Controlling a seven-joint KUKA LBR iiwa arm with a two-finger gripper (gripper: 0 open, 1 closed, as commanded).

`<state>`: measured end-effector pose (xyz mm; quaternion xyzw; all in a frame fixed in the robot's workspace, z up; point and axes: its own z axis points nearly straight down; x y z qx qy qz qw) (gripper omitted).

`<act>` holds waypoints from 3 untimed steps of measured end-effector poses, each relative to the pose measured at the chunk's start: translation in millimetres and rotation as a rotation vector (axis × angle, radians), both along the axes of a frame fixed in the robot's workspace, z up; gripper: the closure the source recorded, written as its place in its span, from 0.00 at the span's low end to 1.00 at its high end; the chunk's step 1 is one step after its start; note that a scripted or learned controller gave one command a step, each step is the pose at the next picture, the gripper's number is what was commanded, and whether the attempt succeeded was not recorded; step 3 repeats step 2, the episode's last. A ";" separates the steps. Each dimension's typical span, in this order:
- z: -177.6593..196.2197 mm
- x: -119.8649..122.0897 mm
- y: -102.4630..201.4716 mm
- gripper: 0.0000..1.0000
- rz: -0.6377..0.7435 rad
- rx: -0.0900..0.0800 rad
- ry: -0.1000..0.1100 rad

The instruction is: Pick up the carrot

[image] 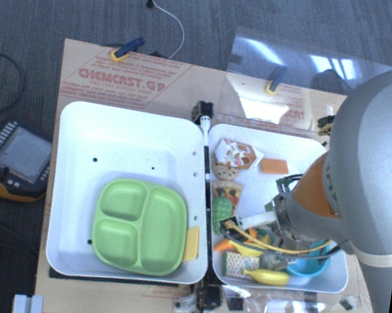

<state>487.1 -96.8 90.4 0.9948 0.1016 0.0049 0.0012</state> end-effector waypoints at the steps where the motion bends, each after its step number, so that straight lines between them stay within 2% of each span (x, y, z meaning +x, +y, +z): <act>1: -1.0 45.0 -9.5 0.00 -0.001 0.000 0.007; 2: 96.6 51.5 26.0 0.00 0.031 0.001 0.005; 3: 96.6 51.5 26.0 0.00 0.031 0.001 0.005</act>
